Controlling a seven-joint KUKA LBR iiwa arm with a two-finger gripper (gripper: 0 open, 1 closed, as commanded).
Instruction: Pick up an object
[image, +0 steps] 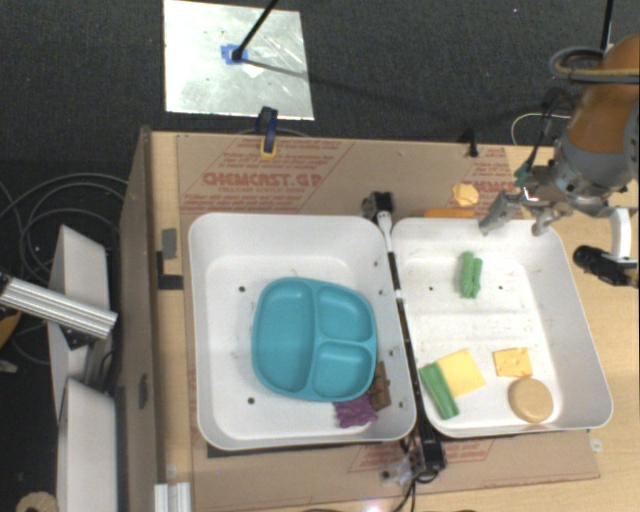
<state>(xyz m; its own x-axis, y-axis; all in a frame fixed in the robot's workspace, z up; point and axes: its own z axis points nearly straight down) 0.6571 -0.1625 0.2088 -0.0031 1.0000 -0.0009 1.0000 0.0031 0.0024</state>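
Grey hand (520, 215) hangs open and unladen above right bin's (575, 300) far rim

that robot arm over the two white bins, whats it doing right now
The arm's tool hangs open over the far edge of the right bin, holding nothing. In that bin lie a green piece, a yellow block, a cracker and a round bun. The left bin holds a blue divided plate.

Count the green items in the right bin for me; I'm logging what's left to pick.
2. One green piece lies in the upper middle of the right bin, apart from the rest. The other green stick lies near the bottom left, touching the yellow block.
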